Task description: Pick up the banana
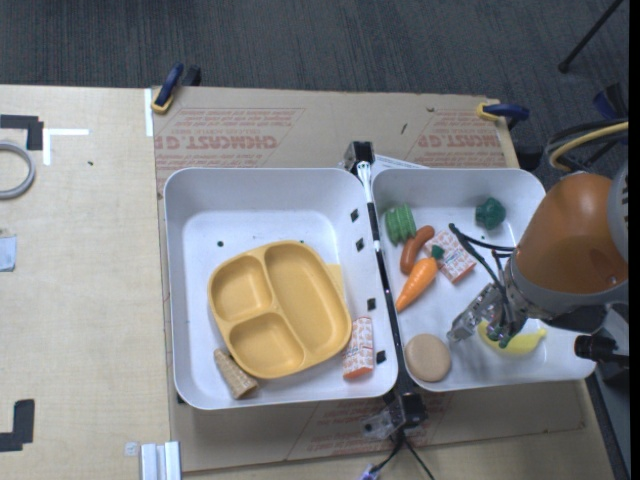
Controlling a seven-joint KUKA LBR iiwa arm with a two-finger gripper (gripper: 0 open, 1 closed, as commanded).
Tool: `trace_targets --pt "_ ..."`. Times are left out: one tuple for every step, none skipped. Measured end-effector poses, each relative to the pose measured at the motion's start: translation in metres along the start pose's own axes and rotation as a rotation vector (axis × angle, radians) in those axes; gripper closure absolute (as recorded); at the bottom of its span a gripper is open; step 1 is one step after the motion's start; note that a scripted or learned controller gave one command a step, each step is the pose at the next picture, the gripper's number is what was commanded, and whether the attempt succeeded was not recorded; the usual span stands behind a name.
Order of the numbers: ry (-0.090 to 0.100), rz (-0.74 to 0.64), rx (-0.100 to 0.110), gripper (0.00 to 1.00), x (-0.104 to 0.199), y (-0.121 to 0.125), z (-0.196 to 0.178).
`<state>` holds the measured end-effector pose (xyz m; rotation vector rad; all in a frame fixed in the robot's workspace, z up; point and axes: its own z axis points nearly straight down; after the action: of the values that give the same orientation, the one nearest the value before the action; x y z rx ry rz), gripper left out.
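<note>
- Yellow and small, the banana (522, 341) is lying in the near right corner of the right bin (520, 183), with a greenish tip; the arm is covering part of it.
- Your gripper (497, 325) is hanging directly over the banana's left end, under the arm's orange band (572, 238). You cannot tell from this angle how far the fingers are spread, or whether they are gripping anything.
- Just left of the gripper, a round tan bun (428, 357) is sitting on the bin floor.
- Further back, an orange carrot (417, 283), a red sausage (416, 249), a small red-and-white packet (457, 261), a green vegetable (400, 222) and a dark green piece (489, 212) are lying scattered.
- Beside it, the left bin (190, 268) is holding a yellow divided plate (279, 308), a wafer cone (233, 372) and a red-and-white wrapped snack (359, 349).
</note>
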<state>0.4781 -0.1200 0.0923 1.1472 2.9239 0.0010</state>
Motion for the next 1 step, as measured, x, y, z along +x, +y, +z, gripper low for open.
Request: trace_targets --pt "0.000 0.000 0.000 0.00 -0.0001 -0.0001 0.0000"
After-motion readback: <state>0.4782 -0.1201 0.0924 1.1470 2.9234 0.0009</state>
